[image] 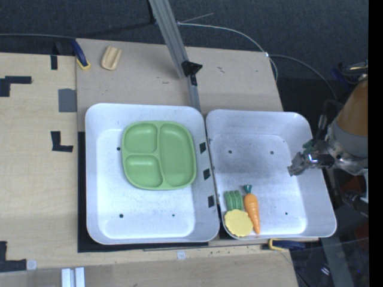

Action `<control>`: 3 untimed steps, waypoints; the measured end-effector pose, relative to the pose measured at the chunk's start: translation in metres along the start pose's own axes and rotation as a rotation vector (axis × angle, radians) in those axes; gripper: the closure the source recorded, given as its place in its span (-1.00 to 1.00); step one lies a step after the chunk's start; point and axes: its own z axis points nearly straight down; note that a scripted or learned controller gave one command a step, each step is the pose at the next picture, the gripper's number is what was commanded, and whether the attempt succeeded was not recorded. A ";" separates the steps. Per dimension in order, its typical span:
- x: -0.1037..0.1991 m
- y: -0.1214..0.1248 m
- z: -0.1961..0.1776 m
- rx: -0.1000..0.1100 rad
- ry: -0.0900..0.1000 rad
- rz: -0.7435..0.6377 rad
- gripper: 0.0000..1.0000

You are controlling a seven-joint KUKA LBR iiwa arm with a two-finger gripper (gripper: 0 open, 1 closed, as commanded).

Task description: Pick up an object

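Toy food lies at the front left of the right bin [311, 136]: an orange carrot [252, 211] with a green top, a yellow round piece [238, 222], and a green ribbed piece [233, 200] behind it. My gripper [301, 164] hangs over the right side of this bin, well to the right of the toys and apart from them. Nothing shows between its fingers.
The left bin [99, 160] holds a green divided plate [160, 154]. A metal pole [170, 28] slants across the bench behind the bins. A small tan object [111, 58] and a blue-yellow clip [80, 54] lie at the bench's back left. Cables run at the back right.
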 end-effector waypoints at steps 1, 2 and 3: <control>0.000 0.001 -0.049 -0.001 -0.001 0.000 1.00; 0.053 0.033 -0.052 0.003 0.003 -0.006 1.00; 0.105 0.056 -0.059 0.003 0.003 -0.005 1.00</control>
